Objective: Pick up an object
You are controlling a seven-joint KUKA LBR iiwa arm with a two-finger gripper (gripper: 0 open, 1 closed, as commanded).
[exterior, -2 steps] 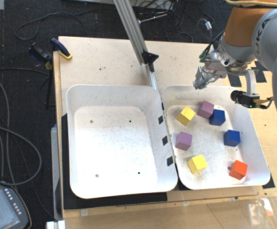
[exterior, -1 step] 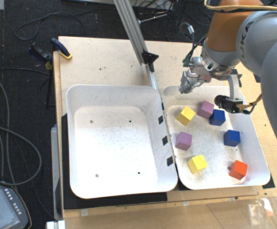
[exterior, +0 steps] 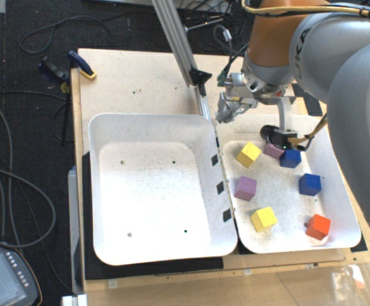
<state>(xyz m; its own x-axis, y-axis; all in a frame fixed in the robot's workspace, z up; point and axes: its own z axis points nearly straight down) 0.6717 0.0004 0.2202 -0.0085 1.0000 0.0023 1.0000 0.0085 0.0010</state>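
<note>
Gripper (exterior: 228, 111) hangs above right bin's (exterior: 337, 199) far-left corner; whether it's spread or pinched, cannot tell. Nothing visibly held. Blocks sit loose in that bin, nearest the yellow block (exterior: 249, 153). Risk: descending here strikes the rim, or nudges a block aside.

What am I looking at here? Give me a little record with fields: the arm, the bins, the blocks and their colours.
arm: grey, orange band, reaching in from the right
gripper: above the far left corner of the right bin, nothing seen in it
left bin: white, shallow
yellow blocks: far one, near one
purple blocks: middle one, far one
blue blocks: far one, right one
orange block: near right corner
</note>
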